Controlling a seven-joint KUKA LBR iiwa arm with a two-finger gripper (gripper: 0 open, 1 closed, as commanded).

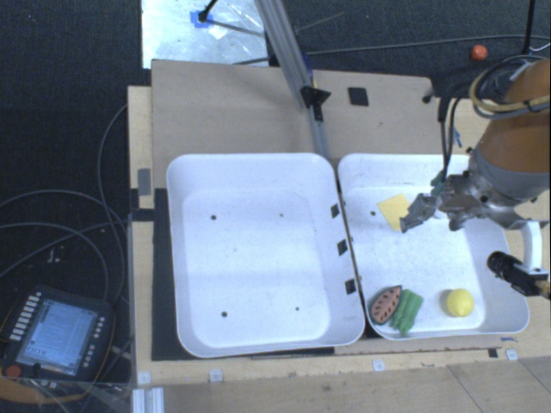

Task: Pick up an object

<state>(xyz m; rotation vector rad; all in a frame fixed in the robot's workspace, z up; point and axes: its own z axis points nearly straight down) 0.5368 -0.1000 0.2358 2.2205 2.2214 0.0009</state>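
Yellow flat piece (393, 209) sits just left of the gripper (415, 222); jaw state unclear. Approach step; next, descend onto it.

dark carpet floor (69, 76), perhaps wooden bench (232, 110)

White bins (250, 334); yellow flat piece (393, 208), yellow lemon (459, 302), green toy (406, 310), brown-orange striped leaf-shaped piece (385, 303); orange-banded grey arm (513, 144).
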